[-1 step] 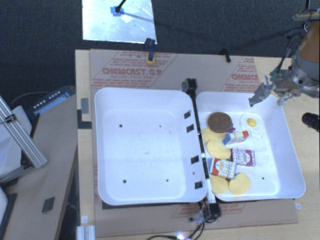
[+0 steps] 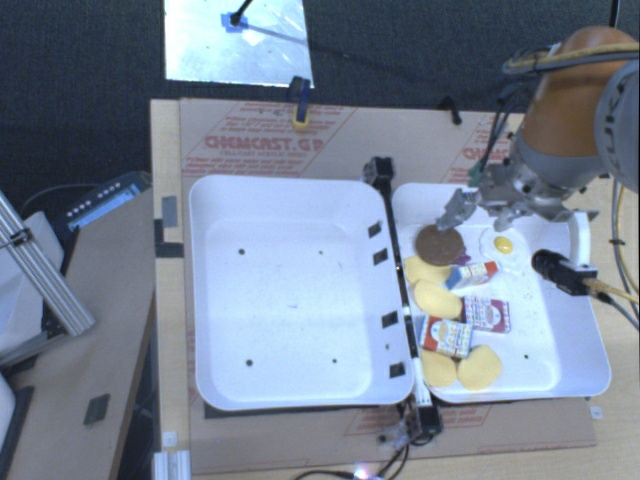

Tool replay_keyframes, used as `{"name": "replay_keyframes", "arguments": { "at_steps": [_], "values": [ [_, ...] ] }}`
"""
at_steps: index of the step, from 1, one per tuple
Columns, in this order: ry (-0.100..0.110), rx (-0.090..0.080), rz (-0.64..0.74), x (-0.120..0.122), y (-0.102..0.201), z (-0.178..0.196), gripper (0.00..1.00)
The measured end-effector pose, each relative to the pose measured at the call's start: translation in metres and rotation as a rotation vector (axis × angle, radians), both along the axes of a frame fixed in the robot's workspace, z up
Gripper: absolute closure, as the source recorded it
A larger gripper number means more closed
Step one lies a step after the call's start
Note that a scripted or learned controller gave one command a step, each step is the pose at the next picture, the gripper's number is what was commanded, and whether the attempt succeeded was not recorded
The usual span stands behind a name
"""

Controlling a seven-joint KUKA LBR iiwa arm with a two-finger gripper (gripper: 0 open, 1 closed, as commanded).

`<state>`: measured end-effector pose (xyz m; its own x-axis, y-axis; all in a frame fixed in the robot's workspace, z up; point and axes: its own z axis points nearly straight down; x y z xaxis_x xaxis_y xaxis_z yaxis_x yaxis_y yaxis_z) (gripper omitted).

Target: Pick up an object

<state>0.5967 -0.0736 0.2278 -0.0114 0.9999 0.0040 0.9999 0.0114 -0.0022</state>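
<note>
Camera view shows our gripper (image 2: 478,204) hanging over the right bin (image 2: 580,368), above the brown disc (image 2: 439,242) — fingers apart, holding nothing, ready to drop.

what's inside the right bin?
The right bin holds a brown disc, several yellow pieces, a fried-egg toy, a small tube and two small cartons. The gripper hangs over its far end, covering that part of the floor.
</note>
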Motion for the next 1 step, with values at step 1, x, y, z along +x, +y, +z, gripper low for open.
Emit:
{"name": "replay_keyframes", "arguments": {
  "at_steps": [1],
  "values": [
    [0.002, 0.0, -0.001, -0.0237, 0.0665, -0.0461, 0.0]
  ]
}}
